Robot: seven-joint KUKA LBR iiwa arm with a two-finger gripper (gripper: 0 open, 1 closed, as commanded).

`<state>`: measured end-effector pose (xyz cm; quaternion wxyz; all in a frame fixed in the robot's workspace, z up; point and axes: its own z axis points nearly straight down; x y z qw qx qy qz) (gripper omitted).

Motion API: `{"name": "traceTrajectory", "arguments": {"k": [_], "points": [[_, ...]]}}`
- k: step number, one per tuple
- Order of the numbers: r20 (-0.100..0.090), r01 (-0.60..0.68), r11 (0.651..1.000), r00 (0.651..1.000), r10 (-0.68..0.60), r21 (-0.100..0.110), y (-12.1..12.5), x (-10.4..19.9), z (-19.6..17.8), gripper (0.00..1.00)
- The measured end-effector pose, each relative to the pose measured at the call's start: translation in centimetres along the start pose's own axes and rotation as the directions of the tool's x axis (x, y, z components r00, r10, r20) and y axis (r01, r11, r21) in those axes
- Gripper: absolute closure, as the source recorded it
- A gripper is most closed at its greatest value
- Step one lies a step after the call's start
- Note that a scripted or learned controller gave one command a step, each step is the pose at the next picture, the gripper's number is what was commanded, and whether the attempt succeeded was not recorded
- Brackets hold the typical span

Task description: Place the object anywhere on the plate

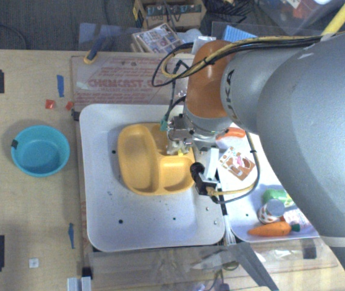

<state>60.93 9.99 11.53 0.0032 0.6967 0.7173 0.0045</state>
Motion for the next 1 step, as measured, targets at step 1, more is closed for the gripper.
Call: {"name": "traceTrajectory", "arguments": {"k": [1], "points": [[-0.002,0.001,1.0,1.0,-0.001,-0.004,0.13,0.1,-0.15,0.0]]}}
